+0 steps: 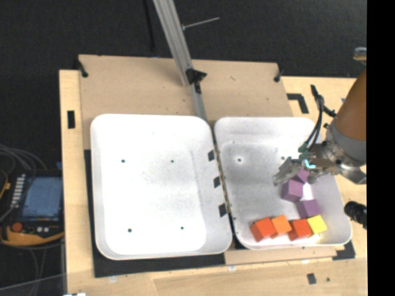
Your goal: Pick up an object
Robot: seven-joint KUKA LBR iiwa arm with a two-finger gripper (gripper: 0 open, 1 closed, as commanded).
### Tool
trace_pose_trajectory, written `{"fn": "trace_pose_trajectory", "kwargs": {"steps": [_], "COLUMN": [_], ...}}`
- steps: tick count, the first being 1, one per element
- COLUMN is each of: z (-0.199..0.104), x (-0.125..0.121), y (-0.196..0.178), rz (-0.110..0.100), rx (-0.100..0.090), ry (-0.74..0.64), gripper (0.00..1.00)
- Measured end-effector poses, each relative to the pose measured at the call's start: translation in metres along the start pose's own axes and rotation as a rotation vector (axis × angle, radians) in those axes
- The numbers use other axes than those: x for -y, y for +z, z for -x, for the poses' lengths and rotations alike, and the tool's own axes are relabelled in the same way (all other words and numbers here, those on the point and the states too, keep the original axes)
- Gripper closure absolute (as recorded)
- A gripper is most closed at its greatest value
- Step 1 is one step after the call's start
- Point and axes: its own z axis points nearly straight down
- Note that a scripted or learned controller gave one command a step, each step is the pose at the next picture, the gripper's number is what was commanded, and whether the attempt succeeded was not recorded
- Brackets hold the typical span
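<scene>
We see a purple block (294, 189) tilted in the right bin (247, 142), just beside another purple block (309, 208).

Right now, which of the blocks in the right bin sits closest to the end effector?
The upper purple block, directly beneath the end effector. The other purple block lies below it, and the orange and yellow blocks line the bin's near edge.

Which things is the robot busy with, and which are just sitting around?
For the job:
pincer, right over the purple blocks
upper purple block
lower purple block
orange blocks
yellow block
right bin holding them all

Just sitting around:
left bin
metal pole
blue box beside the bench
</scene>
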Motion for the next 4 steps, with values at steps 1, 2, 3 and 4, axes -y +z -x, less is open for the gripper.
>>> {"fn": "trace_pose_trajectory", "kwargs": {"steps": [1, 2, 3, 4], "z": [0.000, 0.003, 0.012, 0.014], "x": [-0.001, 0.002, 0.008, 0.007], "y": [-0.002, 0.061, 0.119, 0.168], "rz": [0.005, -0.003, -0.003, 0.005], "rx": [0.001, 0.002, 0.002, 0.004], "ry": [0.004, 0.005, 0.005, 0.005], "gripper": [0.00, 0.00, 0.00, 0.00]}}
